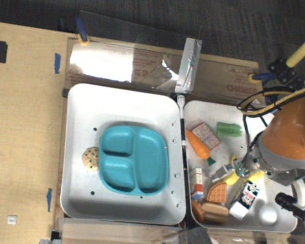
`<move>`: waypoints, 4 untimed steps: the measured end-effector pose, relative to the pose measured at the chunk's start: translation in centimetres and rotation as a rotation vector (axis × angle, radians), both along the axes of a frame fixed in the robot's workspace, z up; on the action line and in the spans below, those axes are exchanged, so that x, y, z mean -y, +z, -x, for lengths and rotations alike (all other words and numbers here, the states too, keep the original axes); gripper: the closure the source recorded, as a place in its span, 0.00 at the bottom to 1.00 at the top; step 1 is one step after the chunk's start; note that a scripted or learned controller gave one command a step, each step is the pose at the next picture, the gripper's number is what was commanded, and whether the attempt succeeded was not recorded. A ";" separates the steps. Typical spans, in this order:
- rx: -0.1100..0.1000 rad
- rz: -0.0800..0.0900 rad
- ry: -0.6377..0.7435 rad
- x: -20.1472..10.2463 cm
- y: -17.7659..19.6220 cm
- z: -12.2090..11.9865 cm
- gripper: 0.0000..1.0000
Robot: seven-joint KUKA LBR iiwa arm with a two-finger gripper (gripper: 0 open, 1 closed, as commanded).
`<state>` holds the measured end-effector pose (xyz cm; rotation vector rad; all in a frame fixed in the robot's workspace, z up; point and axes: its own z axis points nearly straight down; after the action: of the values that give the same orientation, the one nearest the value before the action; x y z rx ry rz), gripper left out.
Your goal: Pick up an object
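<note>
The left bin (pixel 88 104) holds a teal tray (pixel 134 158) with a cookie (pixel 91 158) touching its left edge. The right bin (pixel 198 111) holds a carrot (pixel 199 145), a green block (pixel 229 130), a card (pixel 206 134), a waffle (pixel 217 193), a white box (pixel 244 199) and more. The jaws hang over the yellow piece (pixel 233 178) at the gripper (pixel 240 169); whether they are wide or narrow I cannot tell.
</note>
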<state>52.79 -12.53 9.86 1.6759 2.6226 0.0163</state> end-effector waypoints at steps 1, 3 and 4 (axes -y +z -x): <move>0.019 0.010 -0.001 0.3 1.3 -0.5 1.00; -0.027 -0.002 0.195 4.0 3.8 -0.7 0.00; -0.016 -0.004 0.134 -2.4 -0.5 -10.7 0.00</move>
<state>63.44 -10.15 9.34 1.5037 2.7432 0.0111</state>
